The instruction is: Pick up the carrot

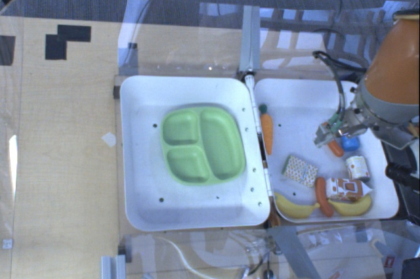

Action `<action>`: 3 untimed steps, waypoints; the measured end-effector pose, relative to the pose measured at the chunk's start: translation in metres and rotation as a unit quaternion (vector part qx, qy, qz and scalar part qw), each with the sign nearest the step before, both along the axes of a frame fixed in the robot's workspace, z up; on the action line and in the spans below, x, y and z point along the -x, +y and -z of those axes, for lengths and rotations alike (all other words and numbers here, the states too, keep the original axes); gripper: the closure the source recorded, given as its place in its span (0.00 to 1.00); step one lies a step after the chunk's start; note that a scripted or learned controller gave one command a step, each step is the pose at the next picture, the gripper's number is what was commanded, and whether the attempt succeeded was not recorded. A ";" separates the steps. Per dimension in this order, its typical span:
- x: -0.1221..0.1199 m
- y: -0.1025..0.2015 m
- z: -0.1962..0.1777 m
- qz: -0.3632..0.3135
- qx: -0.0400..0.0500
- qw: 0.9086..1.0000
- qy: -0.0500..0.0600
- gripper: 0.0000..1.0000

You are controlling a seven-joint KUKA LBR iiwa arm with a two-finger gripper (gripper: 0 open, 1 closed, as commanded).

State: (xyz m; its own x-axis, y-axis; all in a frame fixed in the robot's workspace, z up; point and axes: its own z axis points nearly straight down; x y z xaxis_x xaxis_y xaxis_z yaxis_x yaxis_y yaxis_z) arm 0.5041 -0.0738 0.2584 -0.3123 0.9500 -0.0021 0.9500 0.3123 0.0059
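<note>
**Gripper far from the carrot; approach not yet made**

The gripper (331,133) is seen over the right side of the right bin (295,90), above a small orange piece (335,148) and a blue item (350,144). Whether anything is pinched cannot be told. The carrot (266,129) lies along that bin's left wall, well apart. A move left and a descent are judged to be needed next. The wrist is largely hidden by the arm's orange band (394,61).

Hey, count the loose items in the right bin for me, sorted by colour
Orange: 3 — carrot, sausage, piece by the gripper
Yellow: 2 — bananas
Blue: 1 — block
White or patterned: 3 — packet, carton, cup
Total: 9
</note>
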 end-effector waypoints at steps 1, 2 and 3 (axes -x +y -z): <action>0.015 0.046 -0.092 -0.135 0.001 0.991 -0.002 1.00; 0.005 0.068 -0.150 -0.124 0.001 0.992 -0.002 1.00; 0.016 0.099 0.002 -0.258 0.001 0.966 0.000 1.00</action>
